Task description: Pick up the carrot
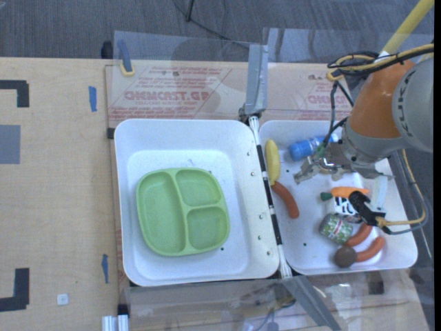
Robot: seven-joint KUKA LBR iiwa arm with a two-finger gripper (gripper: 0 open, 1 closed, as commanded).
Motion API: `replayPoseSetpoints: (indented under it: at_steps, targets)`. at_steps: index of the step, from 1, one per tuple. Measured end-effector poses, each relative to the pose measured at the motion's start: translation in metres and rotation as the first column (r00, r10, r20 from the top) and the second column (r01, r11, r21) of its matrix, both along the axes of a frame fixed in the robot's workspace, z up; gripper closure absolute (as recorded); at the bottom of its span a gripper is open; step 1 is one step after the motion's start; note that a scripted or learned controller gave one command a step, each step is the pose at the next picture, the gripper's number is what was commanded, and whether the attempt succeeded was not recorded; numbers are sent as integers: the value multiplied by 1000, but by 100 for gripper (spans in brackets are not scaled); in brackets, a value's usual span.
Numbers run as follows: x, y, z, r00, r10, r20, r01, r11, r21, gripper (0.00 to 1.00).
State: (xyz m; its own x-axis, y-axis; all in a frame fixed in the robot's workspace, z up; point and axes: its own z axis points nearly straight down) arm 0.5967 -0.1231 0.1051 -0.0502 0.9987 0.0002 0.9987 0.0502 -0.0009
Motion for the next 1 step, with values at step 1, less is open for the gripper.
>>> replayPoseSetpoints:
  at_steps: [1]
  targets:
    - [-11,-53,-19,999,-41,0,41,999,0,0]
